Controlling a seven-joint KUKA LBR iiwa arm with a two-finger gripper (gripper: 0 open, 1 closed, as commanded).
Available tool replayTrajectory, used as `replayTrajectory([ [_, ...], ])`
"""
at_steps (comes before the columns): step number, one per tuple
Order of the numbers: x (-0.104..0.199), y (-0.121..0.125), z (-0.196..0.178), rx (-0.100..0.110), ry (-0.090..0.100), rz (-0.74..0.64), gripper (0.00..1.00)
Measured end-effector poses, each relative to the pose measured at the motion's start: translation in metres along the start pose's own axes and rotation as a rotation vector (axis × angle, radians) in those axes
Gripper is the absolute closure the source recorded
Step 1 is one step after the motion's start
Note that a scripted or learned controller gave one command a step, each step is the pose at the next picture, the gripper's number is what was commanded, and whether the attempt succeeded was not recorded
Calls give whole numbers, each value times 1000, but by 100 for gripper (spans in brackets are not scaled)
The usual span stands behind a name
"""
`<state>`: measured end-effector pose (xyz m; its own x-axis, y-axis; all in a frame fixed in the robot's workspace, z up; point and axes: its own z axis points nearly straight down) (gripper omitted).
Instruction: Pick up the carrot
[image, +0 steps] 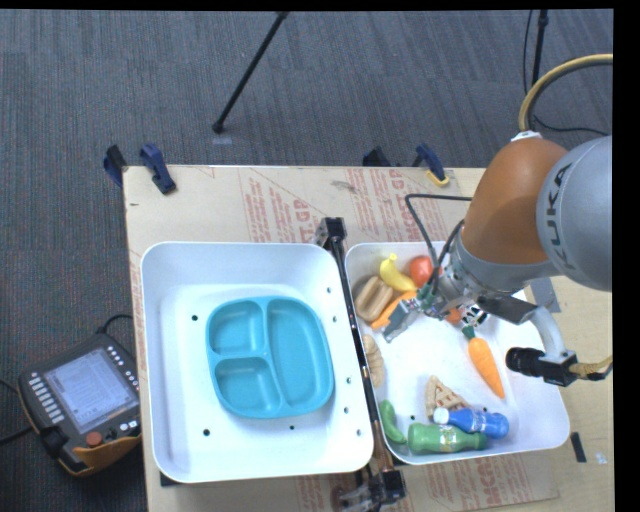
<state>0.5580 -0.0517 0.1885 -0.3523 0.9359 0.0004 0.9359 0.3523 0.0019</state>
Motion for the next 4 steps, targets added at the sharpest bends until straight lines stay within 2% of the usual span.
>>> replayTrajectory([
  [1, -77, -9, 35, 2, 0, -214, 0],
  [2, -112, -44, 101, 4, 2, -269, 0],
  [3, -112, -43, 91, 2, 2, -269, 100],
  [4, -67, -49, -31, 1, -1, -45, 100],
])
